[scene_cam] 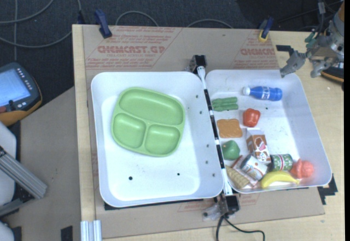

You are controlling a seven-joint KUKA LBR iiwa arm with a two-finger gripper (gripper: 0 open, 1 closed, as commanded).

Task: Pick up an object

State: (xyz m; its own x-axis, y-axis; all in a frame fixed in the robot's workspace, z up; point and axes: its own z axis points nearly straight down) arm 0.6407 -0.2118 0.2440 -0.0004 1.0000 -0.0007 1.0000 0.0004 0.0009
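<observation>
The left bin [109, 180] bears a green divided plate [147, 121]. The right bin [311, 125] holds small toy foods. The gripper [303, 68] hovers with fingers [288, 66] spread, grasping nothing. Just below-left of them lies a blue bottle [263, 92], white-capped, on its side.

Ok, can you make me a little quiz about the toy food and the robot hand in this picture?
1. True or false: the green divided plate lies in the left bin.
2. Which thing lies nearest the gripper? A) blue bottle B) banana C) green pepper
3. Fill in: the gripper hovers above the right bin's far ____ corner.

Key: 1 true; 2 A; 3 right.
</observation>
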